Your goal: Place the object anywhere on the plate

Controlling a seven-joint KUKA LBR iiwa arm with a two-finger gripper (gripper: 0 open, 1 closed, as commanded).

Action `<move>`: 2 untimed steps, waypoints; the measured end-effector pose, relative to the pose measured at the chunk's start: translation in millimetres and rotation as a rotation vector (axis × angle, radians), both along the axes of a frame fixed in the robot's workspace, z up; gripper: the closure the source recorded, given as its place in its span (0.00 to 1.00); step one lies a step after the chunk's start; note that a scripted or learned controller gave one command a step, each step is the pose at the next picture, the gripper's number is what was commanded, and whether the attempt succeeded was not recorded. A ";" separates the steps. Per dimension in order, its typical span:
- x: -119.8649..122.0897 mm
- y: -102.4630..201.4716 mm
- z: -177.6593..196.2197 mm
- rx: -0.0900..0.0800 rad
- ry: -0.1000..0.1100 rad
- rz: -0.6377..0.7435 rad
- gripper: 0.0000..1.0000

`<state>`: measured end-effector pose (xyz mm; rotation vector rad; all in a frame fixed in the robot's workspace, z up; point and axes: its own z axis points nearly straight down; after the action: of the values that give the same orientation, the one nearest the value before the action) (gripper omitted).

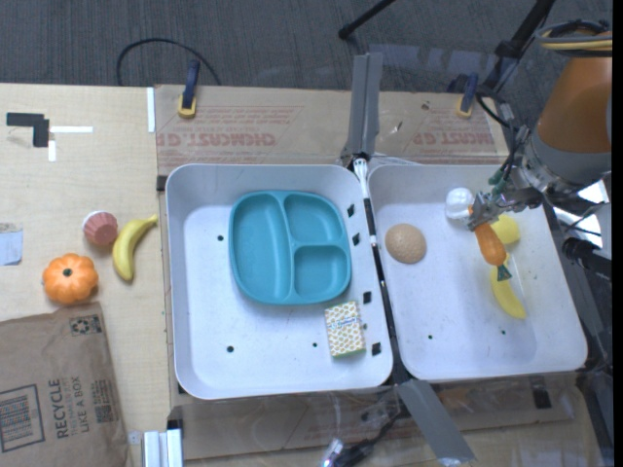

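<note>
Brown bag [54,387] reads "RECYCLE LIKE A BOX".

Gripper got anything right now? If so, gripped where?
Cannot be told. The gripper sits low in the right bin, at the top end of an orange carrot-like piece, but whether that piece is actually held isn't clear from this view.

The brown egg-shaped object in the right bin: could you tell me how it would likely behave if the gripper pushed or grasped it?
The brown egg-shaped object looks smooth and rounded, so a push would probably roll it across the flat floor of the right bin. With nothing touching it, little would stop it. Its curved sides may slip from a two-finger pinch unless grasped across the middle. Its weight and fragility cannot be judged.
</note>
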<state>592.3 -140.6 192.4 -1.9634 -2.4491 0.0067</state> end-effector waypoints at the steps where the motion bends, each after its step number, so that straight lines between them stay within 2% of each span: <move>1: 45.1 92.7 15.3 0.001 -0.001 0.023 1.00; 2: 38.3 193.8 -3.9 -0.001 0.001 -0.090 1.00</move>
<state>630.6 53.2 188.5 -2.0711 -2.3584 0.0079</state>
